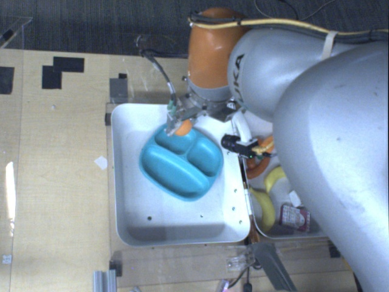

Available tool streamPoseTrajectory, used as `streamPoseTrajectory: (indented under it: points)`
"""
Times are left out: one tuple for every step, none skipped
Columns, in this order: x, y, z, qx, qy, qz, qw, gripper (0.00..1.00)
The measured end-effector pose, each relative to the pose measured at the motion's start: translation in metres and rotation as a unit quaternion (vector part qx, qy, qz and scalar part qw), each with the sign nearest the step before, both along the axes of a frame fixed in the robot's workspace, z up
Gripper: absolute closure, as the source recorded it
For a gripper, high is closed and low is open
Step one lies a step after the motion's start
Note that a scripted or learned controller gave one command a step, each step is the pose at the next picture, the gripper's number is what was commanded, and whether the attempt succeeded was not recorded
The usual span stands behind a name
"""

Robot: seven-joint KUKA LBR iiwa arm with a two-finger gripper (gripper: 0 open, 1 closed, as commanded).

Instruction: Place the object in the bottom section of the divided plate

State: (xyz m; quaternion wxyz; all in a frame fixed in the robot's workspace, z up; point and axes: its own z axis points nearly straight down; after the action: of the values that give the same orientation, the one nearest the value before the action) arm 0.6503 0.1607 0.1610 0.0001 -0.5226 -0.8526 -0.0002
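Seen from above at a slant: two shallow white bins side by side on a pale wooden bench. Left bin (130,224) holding a blue divided plate (181,163), lying at an angle, with two smaller sections toward the far side and one long section toward the near side. Large grey arm (316,102) with an orange band (209,41), reaching in from the right and covering much of the right bin (262,229). Gripper (178,124) poised over the plate's far left section, at its upper rim. Small orange object (182,128) right at the gripper's tip, above or resting in that far section (contact with the plate hard to judge); long near section of the plate bare. Whether the object sits between the fingers, impossible to tell from this angle. In the right bin, partly hidden: a yellow banana-like item (265,204), an orange piece (262,154), and a small red-and-white packet (294,216).
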Motion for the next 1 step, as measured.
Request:
streamPoseTrajectory:
  points:
    - [-0.0248,0.0388,0.0237,0.0002,0.000,-0.129,0.9917,1.00]
